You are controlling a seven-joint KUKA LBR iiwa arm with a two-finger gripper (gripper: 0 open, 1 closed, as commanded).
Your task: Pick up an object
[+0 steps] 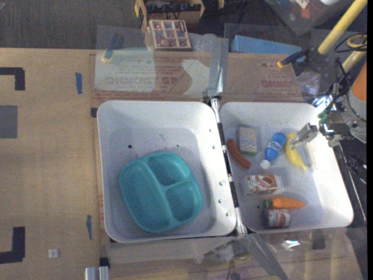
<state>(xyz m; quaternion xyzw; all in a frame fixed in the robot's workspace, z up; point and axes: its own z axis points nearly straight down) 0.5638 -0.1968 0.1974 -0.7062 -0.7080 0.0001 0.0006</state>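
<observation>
Cardboard-covered worktop (52, 156) carries two white bins; the right bin (335, 212) holds the banana (296, 154), just below the tool (305, 136). Whether the tool is spread I cannot tell. Best to descend squarely across the banana's middle, avoiding the blue bottle (274, 149).

In the right bin (326, 214) you have a blue bottle (274, 149) with a white cap lying tilted at centre, a yellow banana (296, 154) just beside it at 3 o'clock, and a red sausage (238, 154) at 9 o'clock. A checkered sponge (248, 139) sits toward 11 o'clock. Below lie a small carton (264, 184), an orange carrot (287, 203) and a can (275, 217) at 6 o'clock.
</observation>
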